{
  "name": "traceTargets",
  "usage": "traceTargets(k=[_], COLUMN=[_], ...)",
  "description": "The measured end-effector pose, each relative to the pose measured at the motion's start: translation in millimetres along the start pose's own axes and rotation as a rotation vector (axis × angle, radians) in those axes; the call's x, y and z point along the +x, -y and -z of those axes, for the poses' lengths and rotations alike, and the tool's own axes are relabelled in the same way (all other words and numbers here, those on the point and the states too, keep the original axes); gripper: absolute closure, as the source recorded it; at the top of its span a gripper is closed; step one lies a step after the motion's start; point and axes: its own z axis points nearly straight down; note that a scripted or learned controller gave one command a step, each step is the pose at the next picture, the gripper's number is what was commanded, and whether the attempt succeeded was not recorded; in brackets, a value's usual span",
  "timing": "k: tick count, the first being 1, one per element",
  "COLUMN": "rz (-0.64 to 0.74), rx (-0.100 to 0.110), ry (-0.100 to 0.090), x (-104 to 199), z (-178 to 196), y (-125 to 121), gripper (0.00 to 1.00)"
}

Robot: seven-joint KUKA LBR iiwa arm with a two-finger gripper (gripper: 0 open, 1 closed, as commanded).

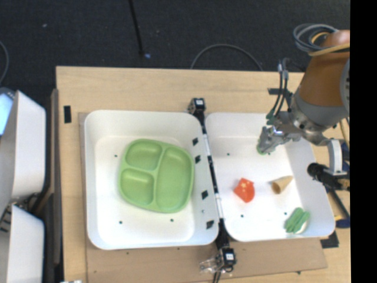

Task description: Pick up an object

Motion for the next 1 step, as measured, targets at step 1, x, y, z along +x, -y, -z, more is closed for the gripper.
traceTargets(k=[1], rz=[0.005], rx=[0.003], ry=[-0.003], x=[51.5], z=[10.6], y=[-5.5], gripper=[1.00])
